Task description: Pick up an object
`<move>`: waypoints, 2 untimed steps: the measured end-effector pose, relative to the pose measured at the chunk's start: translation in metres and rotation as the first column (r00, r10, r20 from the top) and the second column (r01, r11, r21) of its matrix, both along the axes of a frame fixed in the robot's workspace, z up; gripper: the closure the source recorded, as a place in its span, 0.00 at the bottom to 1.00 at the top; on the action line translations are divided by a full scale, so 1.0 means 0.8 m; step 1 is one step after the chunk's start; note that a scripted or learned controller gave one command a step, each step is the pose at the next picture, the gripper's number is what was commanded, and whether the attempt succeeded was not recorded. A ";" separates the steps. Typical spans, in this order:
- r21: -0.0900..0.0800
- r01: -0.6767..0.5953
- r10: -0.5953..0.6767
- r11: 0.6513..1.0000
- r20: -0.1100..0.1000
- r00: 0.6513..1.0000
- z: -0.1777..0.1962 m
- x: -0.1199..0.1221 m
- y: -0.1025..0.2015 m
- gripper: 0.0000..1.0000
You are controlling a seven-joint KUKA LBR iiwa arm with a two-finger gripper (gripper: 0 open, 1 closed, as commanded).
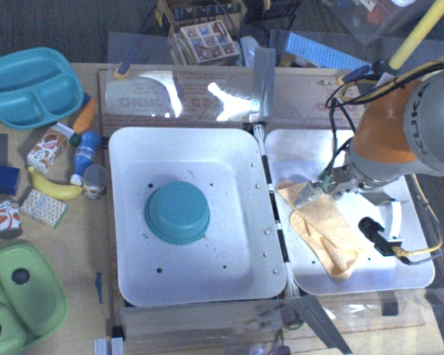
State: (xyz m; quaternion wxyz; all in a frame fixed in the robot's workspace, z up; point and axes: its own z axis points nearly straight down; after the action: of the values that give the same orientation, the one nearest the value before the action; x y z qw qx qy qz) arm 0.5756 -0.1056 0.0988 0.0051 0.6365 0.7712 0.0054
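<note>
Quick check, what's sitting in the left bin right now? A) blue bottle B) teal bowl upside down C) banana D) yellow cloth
B: the teal bowl rests upside down near the middle of the left bin; the yellow cloth lies in the right bin, and the banana and blue bottle lie on the bench outside.

Arm (411, 135): grey rounded casing w/ wide orange band above wrist; dark lettering on grey shell at far right, partly cut off. Black & yellow cables (348, 95) loop along upper side. Wrist end narrows to grey/silver metal block. Small green spot nr gripper (320, 187).
</note>
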 end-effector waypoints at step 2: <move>-0.003 0.012 -0.012 1.000 0.002 1.000 -0.001 -0.006 0.005 1.00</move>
State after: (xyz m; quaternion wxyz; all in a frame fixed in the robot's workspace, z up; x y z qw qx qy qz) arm 0.5712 -0.1012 0.0980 0.0068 0.6410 0.7675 0.0051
